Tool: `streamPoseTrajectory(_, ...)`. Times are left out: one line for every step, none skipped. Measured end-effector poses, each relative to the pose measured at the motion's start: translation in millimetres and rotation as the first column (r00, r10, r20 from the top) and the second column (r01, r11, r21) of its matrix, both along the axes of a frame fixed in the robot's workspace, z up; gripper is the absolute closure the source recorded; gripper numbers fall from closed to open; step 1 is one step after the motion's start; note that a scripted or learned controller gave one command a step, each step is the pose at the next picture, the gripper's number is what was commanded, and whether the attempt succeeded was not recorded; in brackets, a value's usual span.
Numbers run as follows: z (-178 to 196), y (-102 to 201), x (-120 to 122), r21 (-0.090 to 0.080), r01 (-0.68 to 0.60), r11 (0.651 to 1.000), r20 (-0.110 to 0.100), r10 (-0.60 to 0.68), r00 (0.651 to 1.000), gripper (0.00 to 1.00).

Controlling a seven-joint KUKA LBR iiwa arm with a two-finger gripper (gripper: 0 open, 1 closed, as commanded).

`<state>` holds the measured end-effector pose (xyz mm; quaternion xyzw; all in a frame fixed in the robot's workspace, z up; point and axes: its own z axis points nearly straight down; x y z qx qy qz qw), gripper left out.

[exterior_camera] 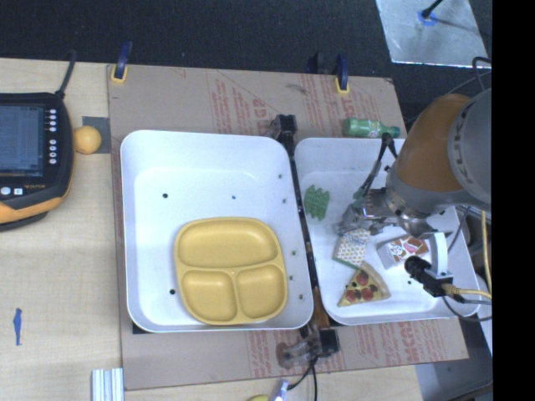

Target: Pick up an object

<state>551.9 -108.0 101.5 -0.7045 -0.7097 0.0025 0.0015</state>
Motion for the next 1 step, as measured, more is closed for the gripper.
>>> streamPoseTrajectory(90.7, 60.9, -15.8, 0.002, 0.003, 1.000, 0.004, -0.003, 1.000, 1.00)
